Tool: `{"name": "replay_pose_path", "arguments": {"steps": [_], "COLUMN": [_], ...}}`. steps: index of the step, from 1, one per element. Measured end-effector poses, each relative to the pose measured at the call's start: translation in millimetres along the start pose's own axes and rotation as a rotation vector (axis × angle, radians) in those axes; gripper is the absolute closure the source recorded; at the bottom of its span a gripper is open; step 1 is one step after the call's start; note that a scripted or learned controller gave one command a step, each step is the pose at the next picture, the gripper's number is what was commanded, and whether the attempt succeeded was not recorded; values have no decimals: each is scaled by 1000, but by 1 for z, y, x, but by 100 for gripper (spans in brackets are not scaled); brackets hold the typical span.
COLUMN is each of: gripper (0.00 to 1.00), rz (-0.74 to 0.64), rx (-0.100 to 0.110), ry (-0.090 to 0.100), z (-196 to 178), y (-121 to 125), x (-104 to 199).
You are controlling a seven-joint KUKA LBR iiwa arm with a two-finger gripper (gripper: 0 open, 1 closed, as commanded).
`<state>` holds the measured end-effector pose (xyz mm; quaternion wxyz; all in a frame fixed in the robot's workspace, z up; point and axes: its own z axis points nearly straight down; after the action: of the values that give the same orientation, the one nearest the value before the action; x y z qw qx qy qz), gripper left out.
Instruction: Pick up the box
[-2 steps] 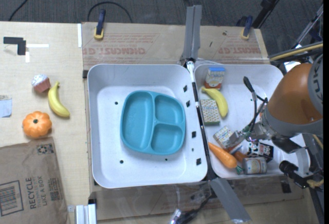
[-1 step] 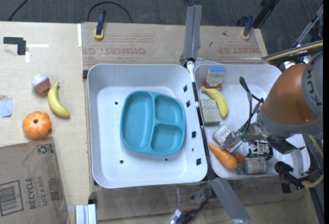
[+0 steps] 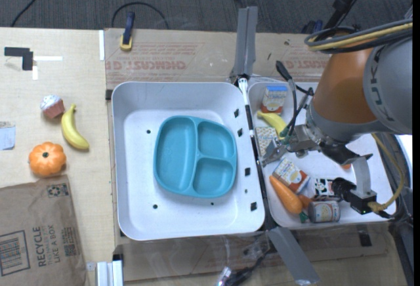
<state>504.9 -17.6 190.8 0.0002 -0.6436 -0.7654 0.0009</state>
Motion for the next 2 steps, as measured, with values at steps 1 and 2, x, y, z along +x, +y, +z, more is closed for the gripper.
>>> {"name": "replay_pose_path", "arguments": {"steps": [1,2], "gripper": [100,100], "rz": [-1,0], "rx": [2,1], "ry": [-2,1], "z": [-8,-2], "y": [1,-43], "x": [-1,-87]}}
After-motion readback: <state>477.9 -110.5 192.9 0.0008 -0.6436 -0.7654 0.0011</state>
